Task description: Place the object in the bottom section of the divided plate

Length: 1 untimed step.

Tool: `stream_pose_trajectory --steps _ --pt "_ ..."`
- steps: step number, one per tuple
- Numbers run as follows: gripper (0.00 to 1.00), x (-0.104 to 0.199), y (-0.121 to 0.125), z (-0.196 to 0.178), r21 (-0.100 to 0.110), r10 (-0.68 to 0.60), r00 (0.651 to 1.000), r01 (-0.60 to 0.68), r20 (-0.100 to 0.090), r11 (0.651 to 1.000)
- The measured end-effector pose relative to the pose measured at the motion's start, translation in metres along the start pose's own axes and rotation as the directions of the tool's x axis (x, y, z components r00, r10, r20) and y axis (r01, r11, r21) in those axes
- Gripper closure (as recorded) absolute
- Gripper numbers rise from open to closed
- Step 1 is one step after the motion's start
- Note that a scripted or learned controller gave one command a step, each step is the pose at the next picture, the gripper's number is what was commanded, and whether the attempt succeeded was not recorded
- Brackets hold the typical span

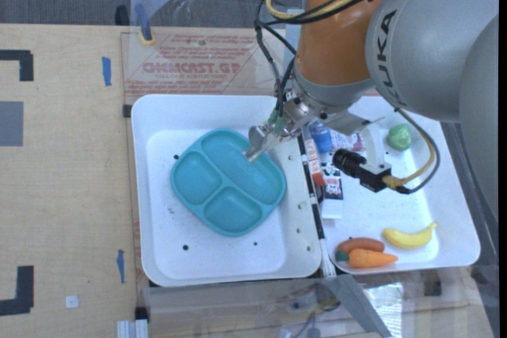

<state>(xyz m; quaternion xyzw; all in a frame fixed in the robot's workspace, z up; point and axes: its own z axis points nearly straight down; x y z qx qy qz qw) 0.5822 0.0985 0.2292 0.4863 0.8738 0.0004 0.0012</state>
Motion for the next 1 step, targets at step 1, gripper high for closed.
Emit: stream_pose_trajectory --steps 1 --pt "0.00 0.0004 0.0001 0.0002 0.000 -0.001 1.000 0.001 0.000 1.000"
